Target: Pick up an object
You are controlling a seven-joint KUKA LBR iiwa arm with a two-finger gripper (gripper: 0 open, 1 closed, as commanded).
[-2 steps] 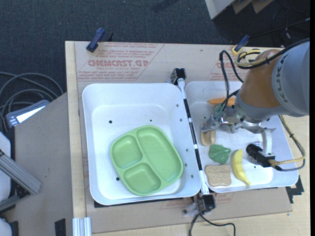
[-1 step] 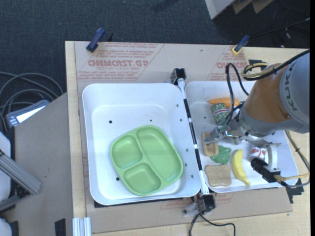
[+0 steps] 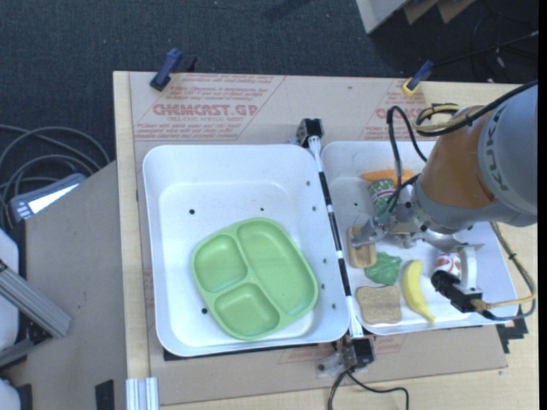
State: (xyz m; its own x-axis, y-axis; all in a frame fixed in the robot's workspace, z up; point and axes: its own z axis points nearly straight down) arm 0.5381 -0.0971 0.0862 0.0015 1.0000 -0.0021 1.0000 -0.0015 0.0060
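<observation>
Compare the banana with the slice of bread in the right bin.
The banana is yellow, long and curved; the slice of bread is tan, flat and squarish. The banana runs lengthwise toward the bin's near edge, while the slice of bread sits at the near left corner. Both lie side by side in the right bin, apart from the end effector.

Below me a pale wooden bench (image 3: 256,101) stands on dark grey carpet (image 3: 128,24). Coiled cables (image 3: 34,156) lie on the floor at its left, and blue clamps (image 3: 165,69) grip its far edge.
</observation>
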